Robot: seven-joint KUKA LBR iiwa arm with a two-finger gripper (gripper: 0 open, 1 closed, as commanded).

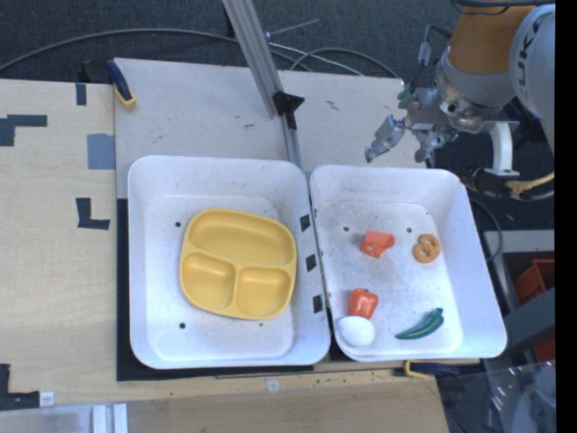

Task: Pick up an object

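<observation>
right bin (451, 188) centre open, items (378, 243) scattered

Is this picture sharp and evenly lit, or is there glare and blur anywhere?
In the camera view the light is soft and even: the yellow divided plastic tray and the white egg-shaped toy cast only faint shadows; the two white bins look bright without harsh glare; the gripper at the top right looks slightly soft.

A robotics lab is showing here: a grey KUKA arm with an orange band (496, 34) is reaching over two shallow white plastic bins (144, 188). Beyond the bins, black cables (135, 36) are trailing across dark carpet, and a slanted aluminium rail (252, 39) is rising from the pale wooden bench (54, 242).
</observation>
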